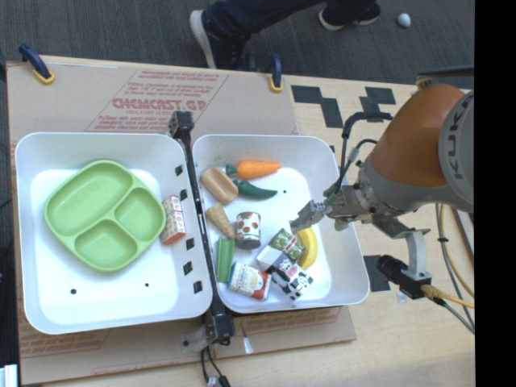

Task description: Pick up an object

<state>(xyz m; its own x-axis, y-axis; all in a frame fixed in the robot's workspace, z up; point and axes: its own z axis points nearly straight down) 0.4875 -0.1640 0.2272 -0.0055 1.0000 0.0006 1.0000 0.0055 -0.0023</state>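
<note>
Two shallow white plastic bins are seen side by side on the cardboard-covered worktop (pixel 161 95). In the left bin (pixel 32 297) a light green plastic tray with three compartments (pixel 105 214) is placed towards the left, and a small red and white printed carton (pixel 173 219) lies at the tray's right edge, close to the divider between the bins. The right bin (pixel 348 276) is crowded with toy food: an orange plastic carrot (pixel 258 168) at the far side, a dark green chilli pepper (pixel 254 189) just near of it, a tan bread roll (pixel 218 185) to the left of these, and a pale corn-coloured cone (pixel 220 220) below the roll. A small red and white can (pixel 248 227) stands in the middle, a green cucumber-like stick (pixel 225 258) lies along the left wall, and several small printed cartons (pixel 270 268) are clustered at the near side. A yellow plastic banana (pixel 308 247) lies just right of those cartons. The grey and orange arm (pixel 419 151) is reached in from the right, and its end effector (pixel 310 214) is seen low over the right bin, just above the far end of the banana; nothing is seen between its fingers, and whether they are released or clenched cannot be told from this slanted view.
</note>
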